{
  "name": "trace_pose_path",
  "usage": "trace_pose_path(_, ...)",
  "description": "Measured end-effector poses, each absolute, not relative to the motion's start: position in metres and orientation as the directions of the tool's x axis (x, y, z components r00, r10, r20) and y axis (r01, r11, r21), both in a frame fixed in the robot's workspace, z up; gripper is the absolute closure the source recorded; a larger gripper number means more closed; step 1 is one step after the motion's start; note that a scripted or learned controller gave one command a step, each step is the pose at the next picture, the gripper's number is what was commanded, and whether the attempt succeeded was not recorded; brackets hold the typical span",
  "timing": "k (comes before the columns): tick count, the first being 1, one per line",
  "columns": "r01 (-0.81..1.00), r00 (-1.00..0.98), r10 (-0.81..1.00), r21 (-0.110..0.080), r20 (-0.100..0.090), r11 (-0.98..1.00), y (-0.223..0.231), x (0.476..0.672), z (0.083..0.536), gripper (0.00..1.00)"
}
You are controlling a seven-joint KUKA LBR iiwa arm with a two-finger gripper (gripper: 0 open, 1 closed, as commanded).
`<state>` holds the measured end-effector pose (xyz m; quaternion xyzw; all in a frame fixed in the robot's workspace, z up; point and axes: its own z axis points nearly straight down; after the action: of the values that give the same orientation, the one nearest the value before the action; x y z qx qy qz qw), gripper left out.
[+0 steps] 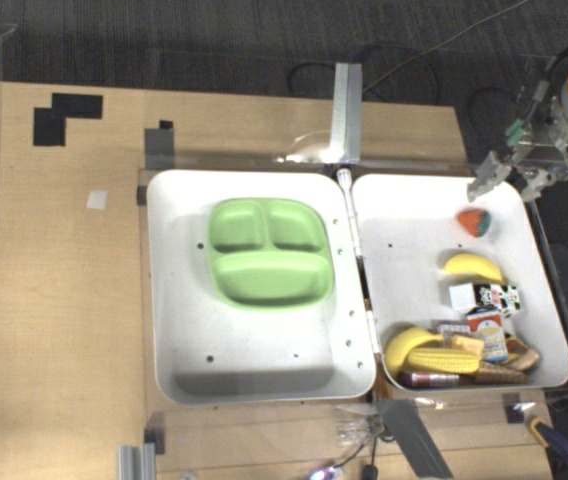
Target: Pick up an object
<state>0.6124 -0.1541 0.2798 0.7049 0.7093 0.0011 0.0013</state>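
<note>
Camera view: gripper [494, 175], state unclear, hangs above the strawberry [475, 222] in the right bin [404, 258]; likely light, hard, slippery plastic, best pinched across its middle.

Open floor upper left of the right bin [401, 268]
Bananas [471, 265], cartons [491, 320] and strawberry [475, 222] crowd its right side and lower corner.

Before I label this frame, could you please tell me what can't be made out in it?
- Gripper, camera view: too small and blurred to tell its finger state.
- Arm: cut off by the right edge.
- Pile in the right bin: things overlap; the lower ones are hidden.
- Carton: print too small.
</note>
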Motion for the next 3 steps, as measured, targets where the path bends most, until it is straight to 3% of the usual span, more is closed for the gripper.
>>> trace_pose_path(1,0.999,0.052,0.999,0.001,-0.001,-0.052,-0.206,0.561,0.181,0.0)
trace_pose_path(2,0.992,0.124,0.992,0.002,0.001,-0.124,-0.137,0.538,0.195,0.0)
trace_pose_path(3,0.985,-0.17,0.985,0.002,0.0,0.17,-0.182,0.561,0.113,0.0)
